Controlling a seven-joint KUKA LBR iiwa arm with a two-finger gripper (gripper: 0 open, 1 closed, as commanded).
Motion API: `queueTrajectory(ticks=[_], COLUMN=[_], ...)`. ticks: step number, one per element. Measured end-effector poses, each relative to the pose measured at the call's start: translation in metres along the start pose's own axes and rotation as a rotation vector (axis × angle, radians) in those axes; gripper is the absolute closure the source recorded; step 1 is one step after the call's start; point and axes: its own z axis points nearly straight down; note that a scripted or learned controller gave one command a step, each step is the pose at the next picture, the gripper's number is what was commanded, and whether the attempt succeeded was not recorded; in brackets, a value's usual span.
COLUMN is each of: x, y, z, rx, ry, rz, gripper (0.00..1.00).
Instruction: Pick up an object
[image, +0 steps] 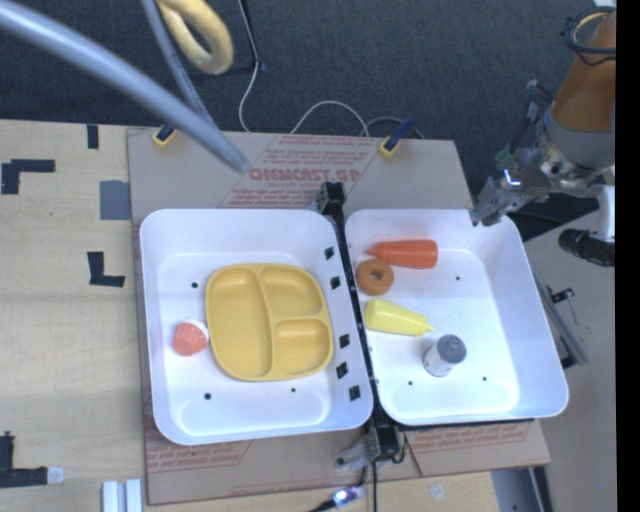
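Right bin (520, 300), near to far: grey-capped bottle (442, 354) near front edge, yellow cone (396, 319), orange ring (375, 276), carrot (404, 253) at back. Gripper (487, 210) hovers over back-right corner, likely staged for descent; finger state cannot tell. Nothing grasped.

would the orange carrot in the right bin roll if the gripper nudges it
Probably: the carrot looks rounded and tapered, lying on its side, so it may roll in a curve. Its smooth surface looks possibly slippery. The donut just beside it might block it.
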Motion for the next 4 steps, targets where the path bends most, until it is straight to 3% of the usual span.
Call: queueTrajectory(ticks=[1,4], x=[0.054,0.214], y=[0.003,0.0], z=[0.015,0.001], rx=[0.006,0.006], ry=[0.002,0.003], rz=[-0.004,-0.005], gripper=[1.0,1.0])
